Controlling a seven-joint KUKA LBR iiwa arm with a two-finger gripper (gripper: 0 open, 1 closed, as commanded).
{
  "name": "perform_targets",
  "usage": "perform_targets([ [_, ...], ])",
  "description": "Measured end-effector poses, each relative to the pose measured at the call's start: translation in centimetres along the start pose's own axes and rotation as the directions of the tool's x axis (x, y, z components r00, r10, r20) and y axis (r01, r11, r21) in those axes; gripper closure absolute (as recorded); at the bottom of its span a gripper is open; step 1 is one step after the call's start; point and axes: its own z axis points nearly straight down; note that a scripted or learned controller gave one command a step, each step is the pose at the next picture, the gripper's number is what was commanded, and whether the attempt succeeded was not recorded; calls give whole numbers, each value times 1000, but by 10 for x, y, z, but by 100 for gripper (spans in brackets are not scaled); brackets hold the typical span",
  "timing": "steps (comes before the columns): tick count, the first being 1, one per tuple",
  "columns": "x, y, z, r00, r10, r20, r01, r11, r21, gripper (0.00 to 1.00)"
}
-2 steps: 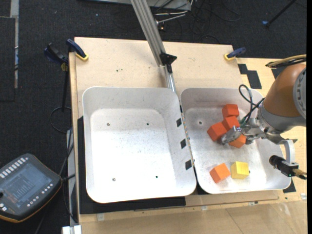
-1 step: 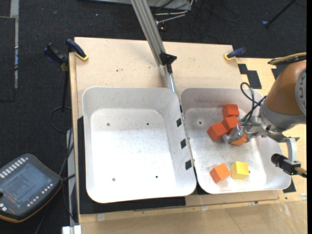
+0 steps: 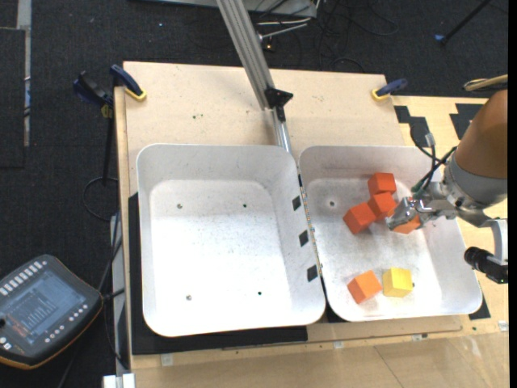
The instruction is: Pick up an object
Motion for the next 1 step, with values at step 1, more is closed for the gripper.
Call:
perform_targets([
  [1, 0, 2, -51, 1000, -1, 0, 1, 1000, -1, 100],
])
